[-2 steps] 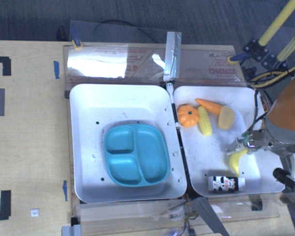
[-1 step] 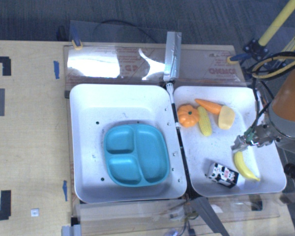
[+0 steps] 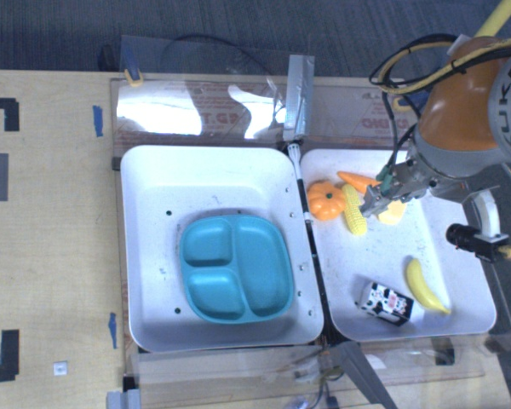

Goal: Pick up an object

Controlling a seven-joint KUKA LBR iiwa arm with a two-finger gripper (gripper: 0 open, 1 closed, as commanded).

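Note:
The right bin (image 3: 460,318) holds several toy foods. An orange pumpkin (image 3: 324,201) lies at its back left, with a yellow corn cob (image 3: 353,211) beside it and an orange carrot (image 3: 355,179) just behind. My gripper (image 3: 381,198) hangs low over the back of this bin, right beside the corn cob and over a pale yellow piece (image 3: 393,214) that it partly hides. A banana (image 3: 426,286) lies at the front right. A black and white box (image 3: 385,302) sits at the front.
The left bin (image 3: 153,177) holds a blue divided plate (image 3: 236,267). A metal divider post (image 3: 297,100) stands behind the seam between the bins. Black cables (image 3: 409,66) loop above the arm's orange band (image 3: 464,109) at the right.

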